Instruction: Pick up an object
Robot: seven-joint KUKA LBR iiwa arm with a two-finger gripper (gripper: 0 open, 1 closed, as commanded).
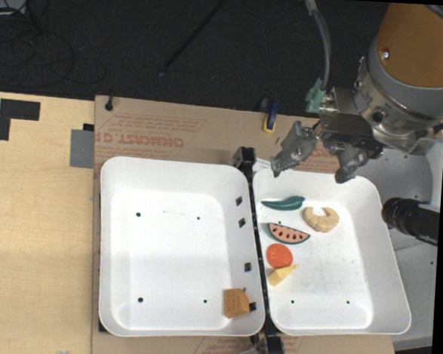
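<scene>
My gripper (314,166) hangs open above the back edge of the right bin (363,311), with nothing between its fingers (287,156). Below it in that bin lie a green chili pepper (283,202), a tan croissant (321,219), a watermelon slice (288,233), a red tomato (279,255) and a yellow cheese wedge (279,275). A brown bread piece (236,303) sits in the front right corner of the left bin (129,204).
The two bins meet at a black-clipped divider (249,235). They rest on a cardboard sheet (172,131) over the wooden bench. A black cylinder (412,216) juts in at the right edge, beside the right bin.
</scene>
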